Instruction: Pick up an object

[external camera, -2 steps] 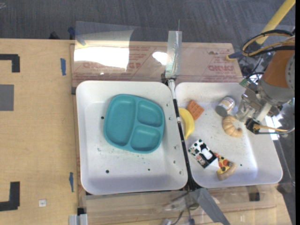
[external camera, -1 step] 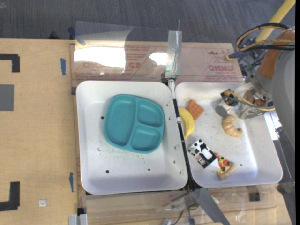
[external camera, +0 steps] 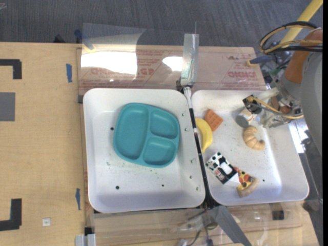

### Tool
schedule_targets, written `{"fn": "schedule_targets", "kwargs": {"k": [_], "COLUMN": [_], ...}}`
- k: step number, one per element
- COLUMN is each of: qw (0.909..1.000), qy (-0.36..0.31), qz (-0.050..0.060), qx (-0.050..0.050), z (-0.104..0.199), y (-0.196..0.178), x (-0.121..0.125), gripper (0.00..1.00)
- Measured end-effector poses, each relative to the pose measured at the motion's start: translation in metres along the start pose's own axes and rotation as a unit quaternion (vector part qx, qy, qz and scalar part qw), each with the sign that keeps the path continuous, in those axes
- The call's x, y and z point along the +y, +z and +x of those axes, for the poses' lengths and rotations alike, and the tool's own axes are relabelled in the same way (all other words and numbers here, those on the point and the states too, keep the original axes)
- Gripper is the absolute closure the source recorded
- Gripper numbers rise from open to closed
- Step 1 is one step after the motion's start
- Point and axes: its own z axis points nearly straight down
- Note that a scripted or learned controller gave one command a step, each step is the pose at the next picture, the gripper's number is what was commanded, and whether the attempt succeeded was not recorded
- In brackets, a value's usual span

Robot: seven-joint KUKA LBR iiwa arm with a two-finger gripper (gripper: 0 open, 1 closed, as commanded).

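Two shallow white bins sit side by side on the bench, left bin (external camera: pixel 97 152) and right bin (external camera: pixel 287 183), with a clear plastic sheet (external camera: pixel 154 65) standing behind them. Over in the left bin there's a teal divided plate (external camera: pixel 146 135), three compartments, lying flat roughly in the middle, plus some small dark specks scattered on the white floor around it.

Right bin has all the small stuff. A banana (external camera: pixel 205 132) lies right up against the wall next to the divider, and an orange cracker-looking square (external camera: pixel 214 120) is touching its upper end. A croissant (external camera: pixel 254 138) sits toward the middle-right. Nearer the front edge there's a black and white cow-patterned toy (external camera: pixel 221 167), and just beside it, lower right, a pizza slice toy (external camera: pixel 246 183). Those two are close together, well apart from the croissant.

The arm (external camera: pixel 310 86) comes in from the right, grey with the orange band showing up top, yellow and black cables looped around it. The gripper (external camera: pixel 256 114) hangs low over the back part of the right bin, just above the croissant, with a grey round bit on its left side. Honestly can't tell how the claw is set, wide or narrow, it's too cluttered there. Nothing visibly between it, and the croissant lies on the bin floor
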Motion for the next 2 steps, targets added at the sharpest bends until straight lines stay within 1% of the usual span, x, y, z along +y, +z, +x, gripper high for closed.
{"fn": "schedule_targets", "kwargs": {"k": [1,2], "qw": [1.0000,0.9892], "qy": [-0.002,-0.146], "qz": [0.000,0.006], "qx": [0.000,-0.001], "z": [0.001,-0.009], "y": [-0.010,0.011], "x": [-0.001,0.004], "gripper": [1.00,1.00]}}
